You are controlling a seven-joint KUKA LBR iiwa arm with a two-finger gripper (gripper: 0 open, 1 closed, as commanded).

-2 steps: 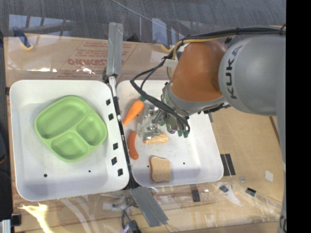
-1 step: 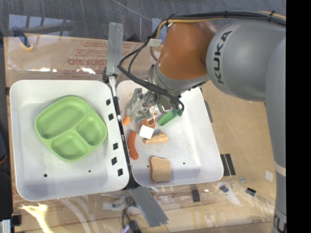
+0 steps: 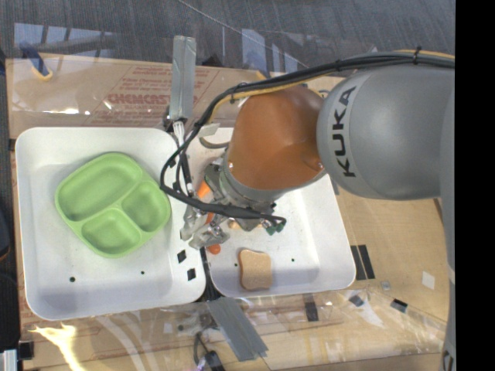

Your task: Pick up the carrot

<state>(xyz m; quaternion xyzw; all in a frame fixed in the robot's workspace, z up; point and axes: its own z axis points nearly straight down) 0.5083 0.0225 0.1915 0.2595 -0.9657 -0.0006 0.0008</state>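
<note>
Lettering comes first: "KUKA" runs in dark capitals down the grey shell of my arm [image 3: 387, 130], just past the orange band [image 3: 274, 141]. Behind the bins, the cardboard sheet [image 3: 116, 91] carries red print under clear tape; I can make out something like "CHEMCAST", but the rest is too faint to read.

My gripper [image 3: 203, 229] hangs low over the near left corner of the right bin [image 3: 325, 238], close to the wall it shares with the left bin [image 3: 46, 222]. The wrist and its black cables cover most of it, so I cannot tell how it is set.

Small bits of orange show right at my gripper: one [image 3: 203, 192] just behind it beside the cables, another [image 3: 213, 247] just in front of it on the bin floor. These look like the carrot, mostly hidden under my wrist, touching or nearly touching the tool. Whether it is gripped, I cannot tell.

In front of my gripper and a little to its right, a tan sponge-like block [image 3: 254, 269] lies on the right bin's floor. Well off to my gripper's left, a green divided plate [image 3: 112, 203] sits in the left bin.
</note>
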